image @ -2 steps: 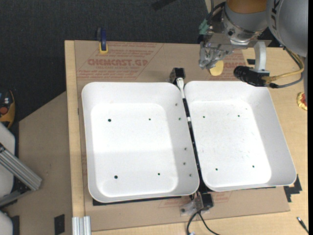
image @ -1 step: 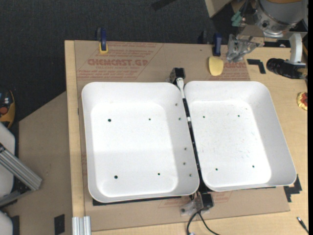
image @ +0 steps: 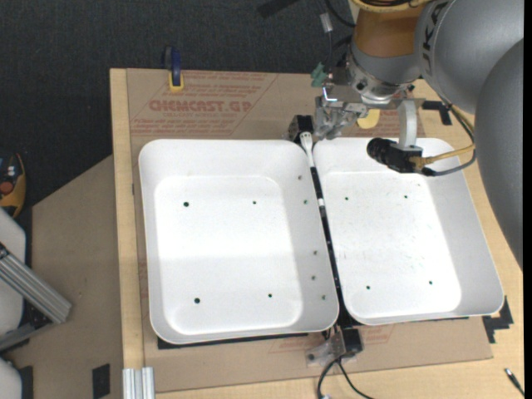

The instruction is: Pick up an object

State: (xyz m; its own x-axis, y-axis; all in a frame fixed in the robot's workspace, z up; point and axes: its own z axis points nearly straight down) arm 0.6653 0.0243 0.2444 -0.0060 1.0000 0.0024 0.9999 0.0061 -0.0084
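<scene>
Grey arm (image: 470, 48) comes in from the desk's right-far corner, bulky link filling that side. The orange band (image: 391, 7) sits above the wrist, and the wrist points steeply down twd the far edge of the desk (image: 216, 98). Gripper (image: 327, 123) hangs low over the spot where the far corners of the two bins meet, approx on the seam btwn them and close to the rims. Can't tell whether it's open or closed, as metal bits and cables crowd the view there. A small pale-yellow piece (image: 368, 119) shows just beside the gripper on its right, at the far rim of the right bin (image: 475, 223). Can't tell if it's a loose object or held. A little black block (image: 299, 128) sits just left of the gripper, at the far-right corner of the left bin (image: 150, 169). Both bins are shallow, smooth white plastic w/ rounded corners and raised rims, set side by side and touching along the middle. Each floor has a few small dark dots. Desk top is a flat brown board w/ red lettering along its far edge. A blue clamp (image: 172, 57) grips that edge nr the left-far corner. A black clip (image: 350, 340) w/ cable sits at the near edge under the seam.
</scene>
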